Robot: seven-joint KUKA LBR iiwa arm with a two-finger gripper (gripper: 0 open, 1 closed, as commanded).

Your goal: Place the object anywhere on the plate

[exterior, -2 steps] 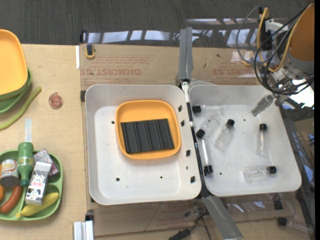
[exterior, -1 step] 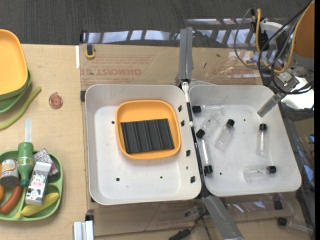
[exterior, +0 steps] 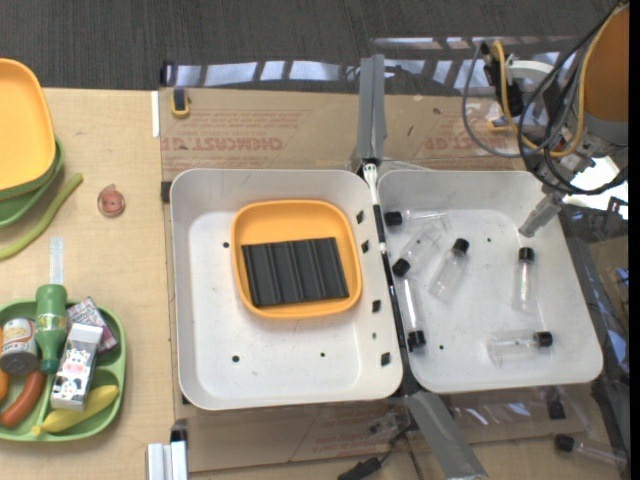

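Several clear, black-capped vials lie scattered in the right bin; fingers' state unclear.

Dark grey carpet lies beyond the pale wooden bench (cardboard sheet on top).

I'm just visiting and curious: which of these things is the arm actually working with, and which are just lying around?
Part of the job:
- orange plate in the left bin
- clear vials in the right bin
- gripper

Just lying about:
- green tray of toy food
- stacked orange and green plates
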